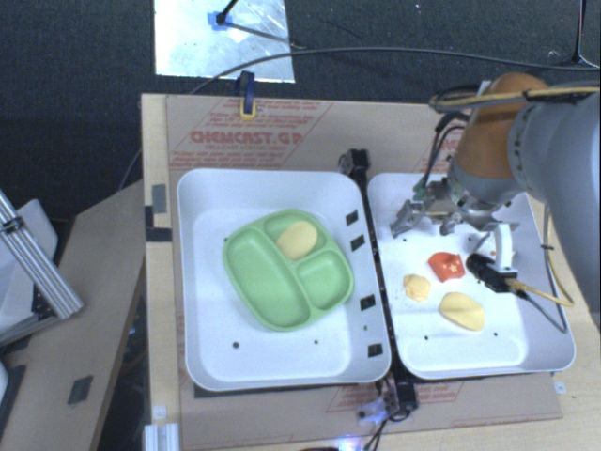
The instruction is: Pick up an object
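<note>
My gripper (424,224) hangs over the far part of the right bin (535,346), open, with nothing between its fingers. Just in front of it and to the right lies a red piece (448,266). A small yellow lump (417,287) and a larger yellow lump (463,310) lie nearer the bin's front. In the left bin (211,346) a green divided plate (272,289) holds a yellow object (299,240) in its far compartment.
A black divider with clips (368,252) runs between the two bins. The grey arm with its orange band (488,139) comes in from the upper right. A metal rail (33,261) stands off the bench at the left.
</note>
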Motion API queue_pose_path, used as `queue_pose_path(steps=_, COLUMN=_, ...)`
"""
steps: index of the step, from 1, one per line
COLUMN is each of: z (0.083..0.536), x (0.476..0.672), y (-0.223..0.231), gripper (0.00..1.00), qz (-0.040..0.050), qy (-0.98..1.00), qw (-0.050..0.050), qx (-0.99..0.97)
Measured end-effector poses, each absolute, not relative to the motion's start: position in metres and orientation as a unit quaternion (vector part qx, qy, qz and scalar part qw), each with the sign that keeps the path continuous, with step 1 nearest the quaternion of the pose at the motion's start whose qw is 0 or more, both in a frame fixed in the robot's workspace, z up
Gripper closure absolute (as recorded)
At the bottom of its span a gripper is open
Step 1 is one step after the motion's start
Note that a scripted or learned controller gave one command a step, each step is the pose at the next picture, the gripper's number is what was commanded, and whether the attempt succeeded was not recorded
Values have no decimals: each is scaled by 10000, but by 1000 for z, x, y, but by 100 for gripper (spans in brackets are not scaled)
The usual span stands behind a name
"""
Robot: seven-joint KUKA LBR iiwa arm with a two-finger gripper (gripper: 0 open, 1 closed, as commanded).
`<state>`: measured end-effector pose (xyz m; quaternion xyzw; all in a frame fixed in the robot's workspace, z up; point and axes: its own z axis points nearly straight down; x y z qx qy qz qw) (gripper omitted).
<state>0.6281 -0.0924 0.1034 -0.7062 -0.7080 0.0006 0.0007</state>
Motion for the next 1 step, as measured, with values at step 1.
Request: queue_pose_path(steps=1, z=84, x=629, y=-92, gripper=0, qz=0, qy=-7078, qw=0, qx=-7064)
